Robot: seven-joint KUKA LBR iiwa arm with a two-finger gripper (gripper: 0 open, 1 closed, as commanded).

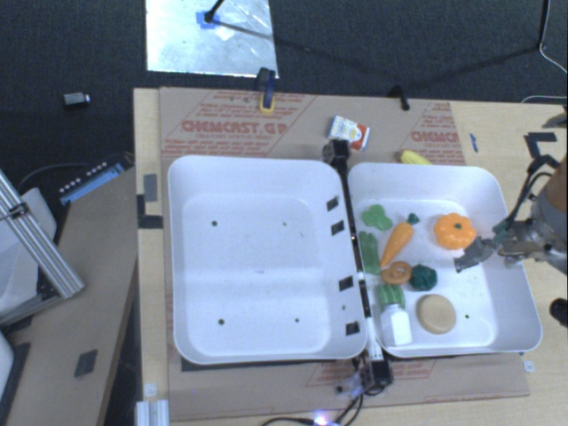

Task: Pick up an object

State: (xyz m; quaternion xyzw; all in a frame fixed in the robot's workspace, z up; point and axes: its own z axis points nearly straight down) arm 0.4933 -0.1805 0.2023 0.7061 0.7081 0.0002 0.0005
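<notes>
We are seeing the end effector (468, 257) hovering inside the right white bin (510, 327), finger state impossible to tell, gripping nothing visibly. We are logging a small orange pumpkin-shaped toy (454, 231) just beside it, left.

Two bins side by side on the bench, the toys all in the right one.

The left bin (257, 256) lies beside the right bin (510, 327), their inner edges touching. In the right bin, the pumpkin (454, 231) sits toward the right, with the carrot (397, 242) to its left and a leafy piece (376, 216) behind the carrot. The donut (396, 272) lies in front of the carrot, the broccoli (423, 278) just right of it. The round bread (436, 313) is near the front, the bottle (396, 319) to its left. The gripper (470, 257) hangs right of the broccoli, in front of the pumpkin.
</notes>
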